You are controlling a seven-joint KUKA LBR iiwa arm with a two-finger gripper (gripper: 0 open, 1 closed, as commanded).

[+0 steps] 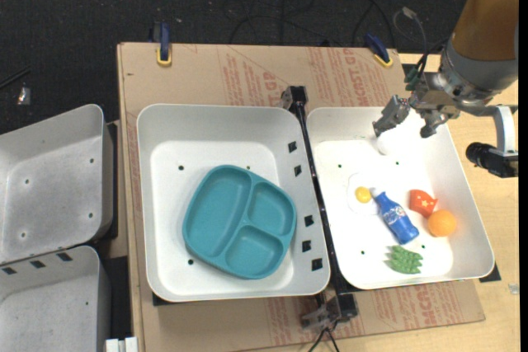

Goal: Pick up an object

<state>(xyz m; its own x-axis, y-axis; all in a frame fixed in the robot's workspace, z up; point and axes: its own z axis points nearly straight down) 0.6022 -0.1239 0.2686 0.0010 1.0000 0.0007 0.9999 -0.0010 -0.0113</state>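
The gripper (pixel 410 118) hangs over the upper part of the right bin (pixel 470 260), in the right half of the frame, with its two dark fingers (pixel 389 119) spread apart and nothing between them; the tips touch no object. The arm comes in from the upper right corner, its orange band (pixel 488 8) above the grey wrist, leaning down and to the left toward the bin. Lower in that same bin, well apart from the gripper, lie the loose things: a blue bottle (pixel 396 218) with a white label lying at a slant, a small yellow piece (pixel 362 194) just beside its upper end, a red piece (pixel 422 201) and an orange ball (pixel 442 222) close together on its right, and a green leafy piece (pixel 404 260) just below it. The left bin (pixel 165 128), at the frame's centre, holds a teal divided tray (pixel 239 221) lying flat.
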